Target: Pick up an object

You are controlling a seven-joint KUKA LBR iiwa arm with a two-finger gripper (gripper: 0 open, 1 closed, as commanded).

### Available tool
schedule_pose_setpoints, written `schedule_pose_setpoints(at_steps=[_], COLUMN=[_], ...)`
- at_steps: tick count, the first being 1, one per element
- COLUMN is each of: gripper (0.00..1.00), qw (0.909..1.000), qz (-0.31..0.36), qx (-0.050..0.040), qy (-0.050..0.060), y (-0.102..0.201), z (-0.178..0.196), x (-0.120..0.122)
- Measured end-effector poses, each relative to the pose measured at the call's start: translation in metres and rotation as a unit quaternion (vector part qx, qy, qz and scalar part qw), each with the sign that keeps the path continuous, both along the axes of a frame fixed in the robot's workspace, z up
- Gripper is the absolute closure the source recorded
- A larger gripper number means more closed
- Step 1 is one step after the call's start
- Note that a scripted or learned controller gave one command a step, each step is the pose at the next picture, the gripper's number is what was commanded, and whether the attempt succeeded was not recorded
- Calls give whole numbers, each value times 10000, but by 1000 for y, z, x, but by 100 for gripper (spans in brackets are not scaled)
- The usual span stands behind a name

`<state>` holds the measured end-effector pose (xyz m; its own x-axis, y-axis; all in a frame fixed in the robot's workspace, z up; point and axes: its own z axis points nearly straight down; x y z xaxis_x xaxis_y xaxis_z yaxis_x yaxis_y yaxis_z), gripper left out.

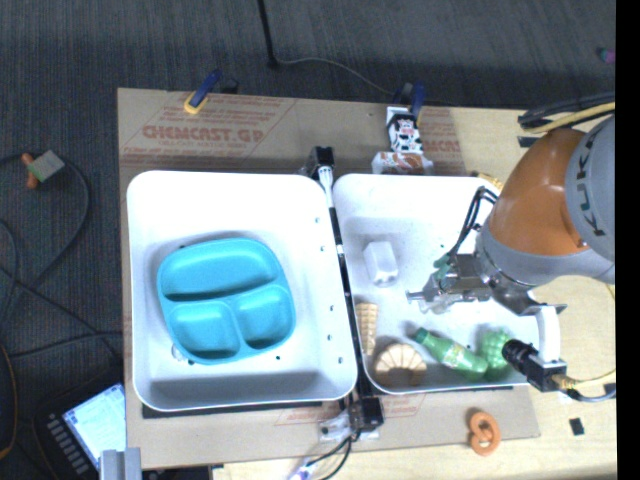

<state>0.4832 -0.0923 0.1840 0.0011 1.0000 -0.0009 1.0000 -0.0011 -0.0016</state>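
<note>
Grey pincer (428, 293) partly hidden, green bottle (450, 352) below

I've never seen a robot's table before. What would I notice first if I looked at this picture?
Your eye would likely land first on the big bright blue tray with three compartments, lying in the left bin. Next comes the robot arm with its orange band, leaning over the right bin from the right side. Below its tool, a green bottle lies near the bin's front edge.
</note>
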Motion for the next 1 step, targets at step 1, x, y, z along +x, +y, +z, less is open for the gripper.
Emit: schedule_pose_setpoints(at_steps=[1], gripper=[100], qw=[10000], qz=[9], qx=[5], qy=[0], y=[11], z=[0], x=[0])
